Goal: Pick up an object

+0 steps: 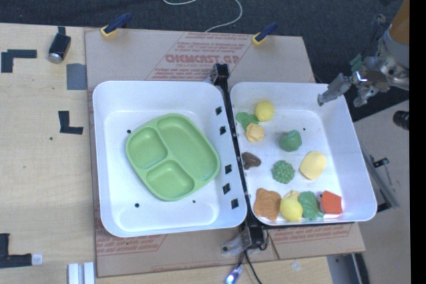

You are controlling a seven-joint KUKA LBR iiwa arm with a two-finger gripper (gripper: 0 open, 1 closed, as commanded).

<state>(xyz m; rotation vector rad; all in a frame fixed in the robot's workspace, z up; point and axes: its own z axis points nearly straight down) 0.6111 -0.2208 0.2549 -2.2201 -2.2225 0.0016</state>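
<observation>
So the pincer sits over the far right rim of the right bin, and whether it's spread or pinched can't be told from up here, though nothing is between its tips. All the candidates are in that right bin: a yellow ball and a small yellow chunk near the far left corner, a green piece mid-bin, a bumpy green one, a pale yellow lemon-ish thing toward the right wall, plus a crowded row along the near edge ending in an orange block. They look like toy food, so probably light, hard-ish plastic and a bit slick. The mid-bin green piece seems the easiest target, since it stands apart from its neighbours; squeezing it across the middle looks safest. The left bin carries a green tray.
</observation>
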